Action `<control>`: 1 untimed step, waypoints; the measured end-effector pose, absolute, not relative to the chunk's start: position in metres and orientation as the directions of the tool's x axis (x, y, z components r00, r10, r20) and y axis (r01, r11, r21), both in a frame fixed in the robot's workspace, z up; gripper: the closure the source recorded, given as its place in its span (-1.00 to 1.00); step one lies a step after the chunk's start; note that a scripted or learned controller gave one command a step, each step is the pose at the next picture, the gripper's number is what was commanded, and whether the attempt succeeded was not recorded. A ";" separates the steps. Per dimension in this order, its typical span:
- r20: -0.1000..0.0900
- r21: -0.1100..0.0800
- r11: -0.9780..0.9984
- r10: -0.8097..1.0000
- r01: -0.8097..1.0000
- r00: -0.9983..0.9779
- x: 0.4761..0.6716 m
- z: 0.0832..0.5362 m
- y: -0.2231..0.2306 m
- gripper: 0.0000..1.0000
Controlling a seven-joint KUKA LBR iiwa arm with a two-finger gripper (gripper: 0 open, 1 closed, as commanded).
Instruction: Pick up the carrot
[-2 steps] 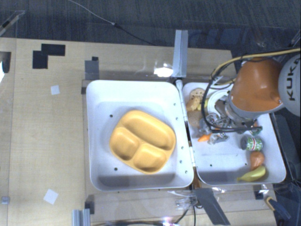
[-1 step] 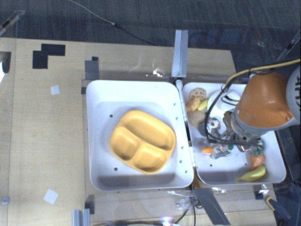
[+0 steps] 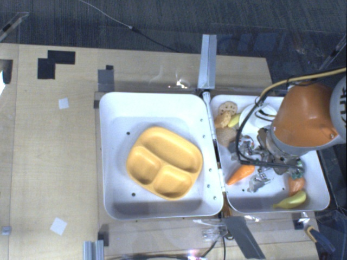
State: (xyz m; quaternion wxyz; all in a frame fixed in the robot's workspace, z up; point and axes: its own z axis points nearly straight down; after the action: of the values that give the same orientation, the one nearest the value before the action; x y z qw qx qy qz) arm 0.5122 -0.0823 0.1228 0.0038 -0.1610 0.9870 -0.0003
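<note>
The carrot (image 3: 240,174) is a small orange tapered piece lying on the floor of the right bin (image 3: 324,195), near its left wall, tip pointing to the lower left. My gripper (image 3: 259,179) hangs low over that bin, just right of the carrot's thick end and very close to it. The arm's orange band (image 3: 303,115) and grey wrist cover the middle of the bin, so whether the gripper touches the carrot is hidden from here.
The left bin (image 3: 114,118) holds a yellow divided dish (image 3: 164,161). In the right bin lie a round cookie (image 3: 228,108), a beige food piece (image 3: 225,134), an orange piece (image 3: 296,184) and a yellow-green piece (image 3: 290,200). A metal divider (image 3: 215,145) separates the bins.
</note>
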 end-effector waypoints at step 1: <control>-0.013 -0.005 0.928 -0.372 -0.371 -0.928 0.509 0.090 -0.081 -1.00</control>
State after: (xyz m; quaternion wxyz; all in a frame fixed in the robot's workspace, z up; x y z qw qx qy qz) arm 0.5085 -0.0812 0.0896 0.0069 -0.1892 0.9819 -0.0015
